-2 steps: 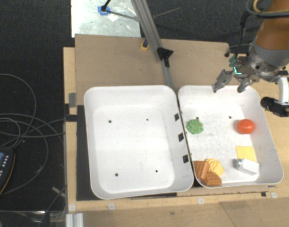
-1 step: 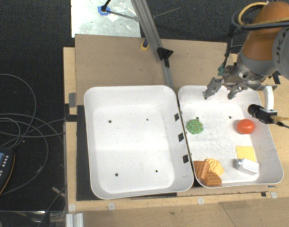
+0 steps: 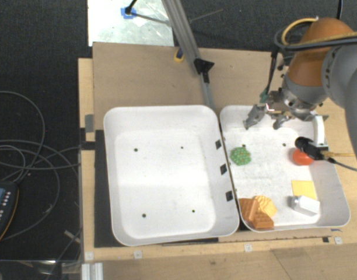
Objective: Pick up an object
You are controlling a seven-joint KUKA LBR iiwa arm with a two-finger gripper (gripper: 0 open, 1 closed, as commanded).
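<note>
My gripper [image 3: 266, 120] hangs over the far edge of the right bin [image 3: 336, 182], its two fingers [image 3: 252, 118] spread open with nothing between them. In this bin, a green bumpy ball [image 3: 241, 156] lies near the left wall, just in front of the gripper. A red round piece [image 3: 301, 158] sits to the right. A flat yellow square [image 3: 304, 188] and a small white-grey block [image 3: 304, 205] lie near the front right. An orange-tan wedge [image 3: 257, 211] rests in the front left corner.
The left bin [image 3: 117, 156] adjoins the right one, joined by black clips [image 3: 223, 169]. A grey pole [image 3: 187, 37] slants over the brown bench behind the bins. Cables lie on the dark floor at the left.
</note>
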